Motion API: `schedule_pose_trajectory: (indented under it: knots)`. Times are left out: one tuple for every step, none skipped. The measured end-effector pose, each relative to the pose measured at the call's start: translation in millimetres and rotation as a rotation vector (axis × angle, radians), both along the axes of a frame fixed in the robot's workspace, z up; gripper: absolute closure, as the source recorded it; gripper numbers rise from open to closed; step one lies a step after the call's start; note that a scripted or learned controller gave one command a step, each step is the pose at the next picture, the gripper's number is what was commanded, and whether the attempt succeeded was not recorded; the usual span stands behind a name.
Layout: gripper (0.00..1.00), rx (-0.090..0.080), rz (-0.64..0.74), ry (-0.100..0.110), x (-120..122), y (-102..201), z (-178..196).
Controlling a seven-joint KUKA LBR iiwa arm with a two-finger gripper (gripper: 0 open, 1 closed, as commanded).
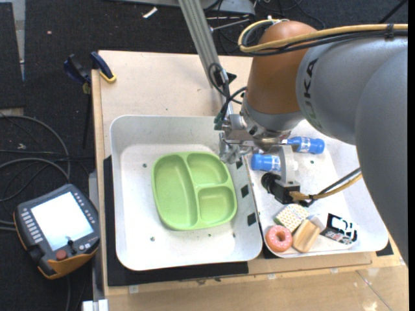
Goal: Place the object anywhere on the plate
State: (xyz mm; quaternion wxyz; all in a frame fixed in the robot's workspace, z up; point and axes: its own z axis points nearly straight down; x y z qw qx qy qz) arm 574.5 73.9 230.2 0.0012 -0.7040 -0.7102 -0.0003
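Observation:
A light green divided plate (193, 190) lies in the left white bin (130, 173). My gripper (230, 153) hangs at the plate's upper right rim, close to the wall between the two bins. Nothing can be seen held in it, and the wrist hides its tip. In the right bin (363, 206) lie a pink donut (280, 238), a checkered waffle piece (292, 216), a tan block (307, 235) and a small black and white item (342, 229). A blue and white bottle-like object (305, 145) and a blue cylinder (266, 162) sit just right of the gripper.
The big grey and orange arm covers most of the right bin's far half. A dark fitting with yellow cable (280, 188) hangs below the wrist. A teach pendant (57, 229) lies off the bench at the lower left. A metal pole (202, 37) slants in from the top.

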Motion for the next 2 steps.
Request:
schedule_pose_trajectory:
  knots:
    - [1.00,0.001,0.000,0.000,-13.3,63.3,-1.2]
    - [0.00,-0.002,-0.008,-0.001,-12.3,58.8,-1.0]
